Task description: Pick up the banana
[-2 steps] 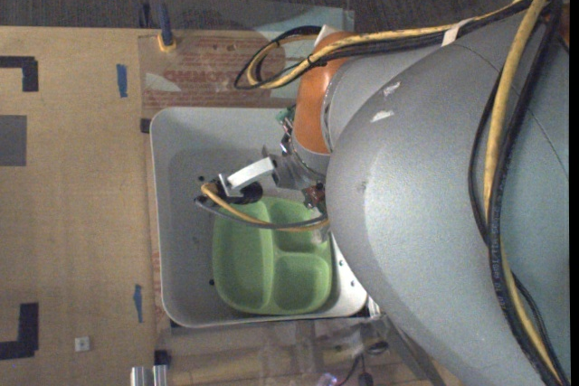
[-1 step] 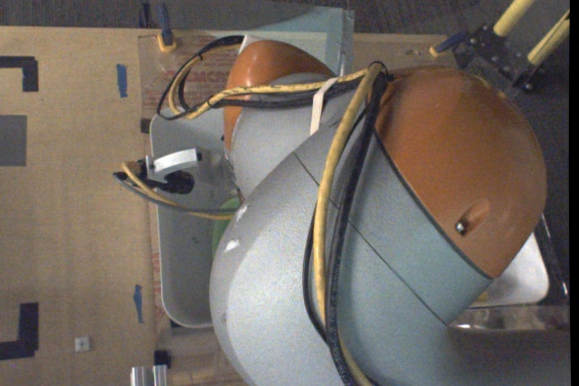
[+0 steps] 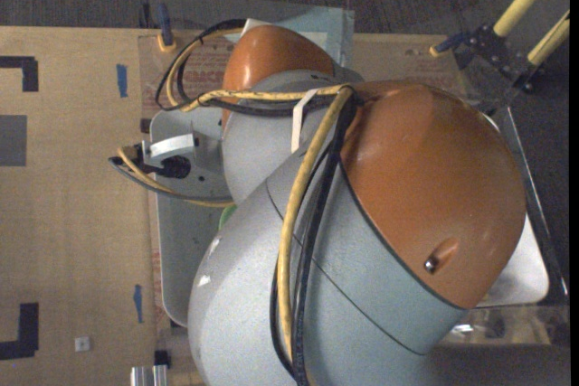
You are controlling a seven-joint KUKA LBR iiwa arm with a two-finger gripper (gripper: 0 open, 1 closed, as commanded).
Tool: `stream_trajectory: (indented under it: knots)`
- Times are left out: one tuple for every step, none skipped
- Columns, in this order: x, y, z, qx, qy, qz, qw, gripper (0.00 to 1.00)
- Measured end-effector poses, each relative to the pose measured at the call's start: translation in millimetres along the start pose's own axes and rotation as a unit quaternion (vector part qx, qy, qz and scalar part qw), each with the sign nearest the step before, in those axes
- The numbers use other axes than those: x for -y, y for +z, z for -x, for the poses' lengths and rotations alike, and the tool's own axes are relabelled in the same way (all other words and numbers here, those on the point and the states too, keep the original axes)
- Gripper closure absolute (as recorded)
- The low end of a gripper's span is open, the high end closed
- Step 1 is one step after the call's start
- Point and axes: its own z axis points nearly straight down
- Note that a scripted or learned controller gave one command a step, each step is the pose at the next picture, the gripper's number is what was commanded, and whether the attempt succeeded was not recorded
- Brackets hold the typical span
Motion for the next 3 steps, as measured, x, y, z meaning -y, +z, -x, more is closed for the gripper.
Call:
stream_trajectory:
  knots:
    - [-16,32,-15,0.027,-0.137,-0.003,0.9902,1.00]
    - [0,-97,22,0.022,0.003,0.002,0.9998,1.00]
    - [8,29,60,0.023,-0.185,-0.004,0.9825,1.00]
